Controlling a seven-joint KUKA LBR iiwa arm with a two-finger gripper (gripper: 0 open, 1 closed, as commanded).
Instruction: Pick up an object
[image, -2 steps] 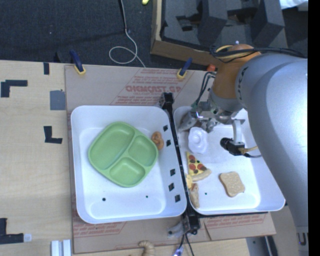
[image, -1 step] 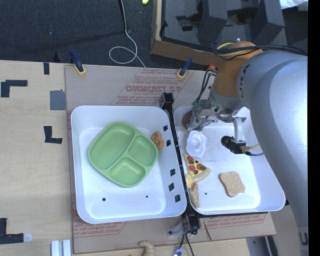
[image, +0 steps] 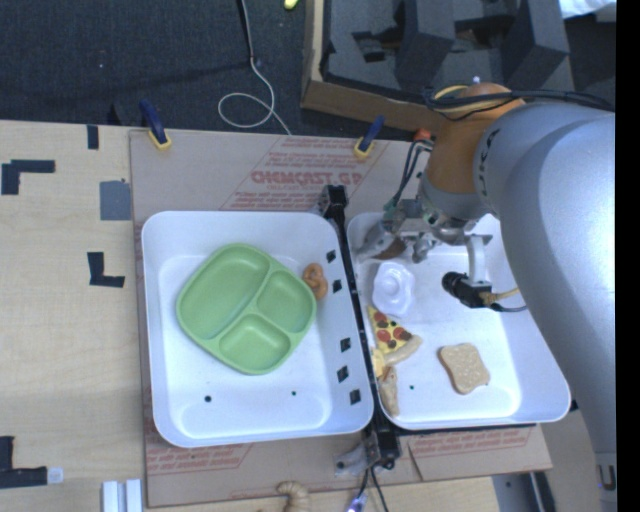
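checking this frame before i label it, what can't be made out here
- Gripper in the camera view: wrist and cabling cover the jaws, so open or shut is unclear, as is any hold.
- White object in the right bin: pale on white, its identity is unclear.
- Small brown item beside the green plate in the left bin: too small to identify.

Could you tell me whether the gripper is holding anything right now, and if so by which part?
It cannot be told: the gripper sits low in the right bin, nothing visibly between its fingers.
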